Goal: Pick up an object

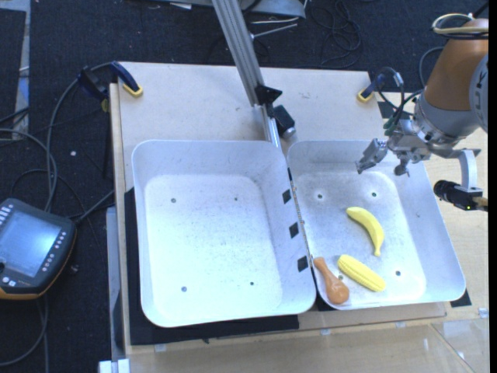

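Note:
Three toy foods lie in the right bin (435,231): a yellow banana (367,226) near its middle, a yellow corn cob (361,273) toward the front, and an orange carrot (331,282) at the front left corner. My gripper (386,159) hangs over the bin's back edge, up and right of the banana and well apart from it. Its two fingers are spread, with nothing between them.
The left bin (155,208) sits beside the right one, separated by a shared rim with black clips. A slanted metal rail (242,45) rises behind the bins. Yellow clamps hold the bench corners. A teach pendant (31,243) lies on the floor at the left.

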Controlling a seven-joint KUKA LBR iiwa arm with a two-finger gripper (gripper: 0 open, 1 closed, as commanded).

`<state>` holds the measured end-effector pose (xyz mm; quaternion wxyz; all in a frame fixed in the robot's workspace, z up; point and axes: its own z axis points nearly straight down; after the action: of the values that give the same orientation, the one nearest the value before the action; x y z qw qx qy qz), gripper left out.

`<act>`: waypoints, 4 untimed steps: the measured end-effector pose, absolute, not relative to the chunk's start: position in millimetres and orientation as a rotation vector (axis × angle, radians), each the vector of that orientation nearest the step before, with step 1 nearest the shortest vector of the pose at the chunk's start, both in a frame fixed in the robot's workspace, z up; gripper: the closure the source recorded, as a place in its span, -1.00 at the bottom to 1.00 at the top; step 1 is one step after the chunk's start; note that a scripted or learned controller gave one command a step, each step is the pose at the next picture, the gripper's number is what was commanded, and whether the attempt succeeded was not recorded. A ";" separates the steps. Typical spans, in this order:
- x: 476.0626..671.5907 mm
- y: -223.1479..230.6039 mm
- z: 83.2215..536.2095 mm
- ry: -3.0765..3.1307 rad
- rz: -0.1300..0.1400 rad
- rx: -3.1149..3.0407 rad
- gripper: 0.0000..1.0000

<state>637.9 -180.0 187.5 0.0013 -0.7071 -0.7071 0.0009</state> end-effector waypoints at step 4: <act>646.6 -191.8 149.6 -2.224 -0.003 -2.224 1.00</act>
<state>646.6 -191.8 149.6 -0.0018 -0.7070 -0.7072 -0.0010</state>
